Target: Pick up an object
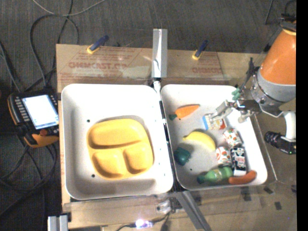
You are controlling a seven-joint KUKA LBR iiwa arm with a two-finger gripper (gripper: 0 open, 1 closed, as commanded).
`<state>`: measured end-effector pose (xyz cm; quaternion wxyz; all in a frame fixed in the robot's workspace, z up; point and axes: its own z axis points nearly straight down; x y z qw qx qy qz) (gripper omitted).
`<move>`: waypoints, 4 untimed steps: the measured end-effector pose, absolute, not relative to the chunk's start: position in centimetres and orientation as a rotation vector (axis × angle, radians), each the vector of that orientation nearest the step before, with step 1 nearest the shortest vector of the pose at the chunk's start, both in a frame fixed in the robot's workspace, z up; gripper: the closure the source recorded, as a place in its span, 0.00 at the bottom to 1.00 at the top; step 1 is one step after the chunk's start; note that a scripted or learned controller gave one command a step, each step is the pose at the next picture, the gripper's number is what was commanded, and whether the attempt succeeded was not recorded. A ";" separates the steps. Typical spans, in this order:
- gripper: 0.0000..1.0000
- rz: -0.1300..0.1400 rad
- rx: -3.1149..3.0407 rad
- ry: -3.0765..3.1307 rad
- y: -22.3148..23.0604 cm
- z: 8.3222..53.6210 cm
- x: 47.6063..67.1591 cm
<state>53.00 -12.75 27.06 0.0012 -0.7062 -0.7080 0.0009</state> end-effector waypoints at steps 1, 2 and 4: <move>0.00 -0.010 -2.178 -2.276 -14.9 9.0 52.7; 0.00 -0.015 -2.276 -2.168 -16.9 8.9 59.2; 1.00 0.003 -2.239 -2.201 -10.3 19.7 56.7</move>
